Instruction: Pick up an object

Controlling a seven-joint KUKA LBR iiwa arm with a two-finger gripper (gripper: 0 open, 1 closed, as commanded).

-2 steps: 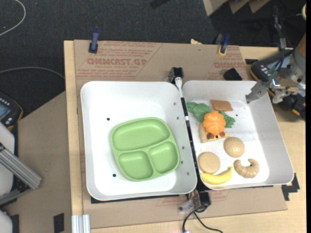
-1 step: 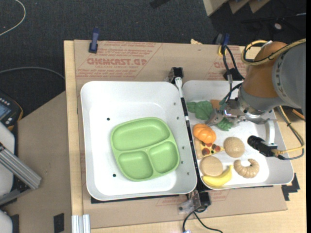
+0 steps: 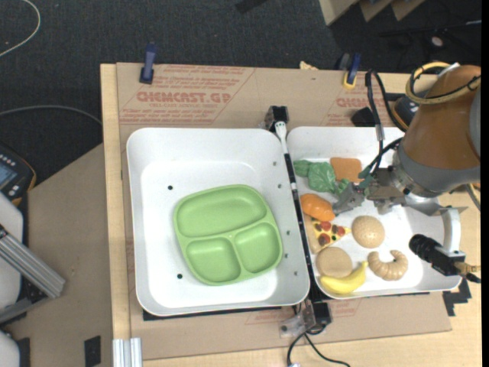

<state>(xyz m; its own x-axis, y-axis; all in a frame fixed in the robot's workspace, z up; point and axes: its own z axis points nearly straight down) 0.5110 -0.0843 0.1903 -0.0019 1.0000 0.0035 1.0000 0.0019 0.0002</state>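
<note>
The left bin (image 3: 145, 205) holds a green divided plate (image 3: 227, 233), which lies flat near the middle with its three compartments facing up. A black clip (image 3: 276, 118) sits at the top of the seam between the two bins.

The right bin (image 3: 321, 138) holds the small food toys. Near its upper left lies a green leafy piece (image 3: 321, 177), and just beside it, to the right, an orange block (image 3: 346, 167). Below them is an orange carrot-like piece (image 3: 316, 206), then a small pizza slice with red dots (image 3: 328, 233). At the lower edge a round tan bun (image 3: 335, 261) touches a yellow banana (image 3: 344, 282). Further right lie a beige egg-shaped piece (image 3: 367, 231) and a croissant (image 3: 390, 264).

The gripper (image 3: 353, 196) is low over the right bin, between the orange block and the beige piece, pointing left. It is not possible to tell how the pincer stands, and nothing is seen inside it. The grey and orange arm (image 3: 443, 140) comes in from the right.
</note>
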